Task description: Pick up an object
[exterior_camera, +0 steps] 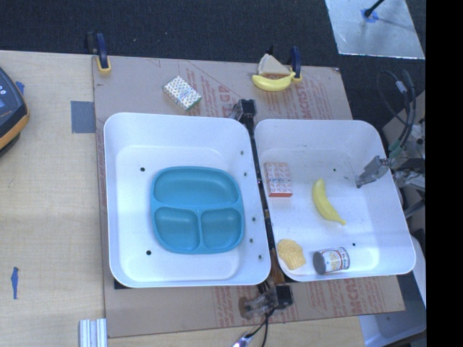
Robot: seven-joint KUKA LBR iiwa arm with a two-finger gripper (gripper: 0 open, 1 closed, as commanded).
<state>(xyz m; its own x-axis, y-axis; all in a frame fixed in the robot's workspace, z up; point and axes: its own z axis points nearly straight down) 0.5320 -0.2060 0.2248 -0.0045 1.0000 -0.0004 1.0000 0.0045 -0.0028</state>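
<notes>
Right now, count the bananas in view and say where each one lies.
2. One banana lies in the right bin, between the small box and the gripper. The other banana lies outside the bins, on the board behind them.

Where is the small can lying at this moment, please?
The can lies on its side near the front edge of the right bin, between the yellow corn piece and, farther back, the banana.

We see red lettering on the cardboard sheet (217, 85) under the bins, too blurred to read; can (332, 260) label illegible too.
</notes>
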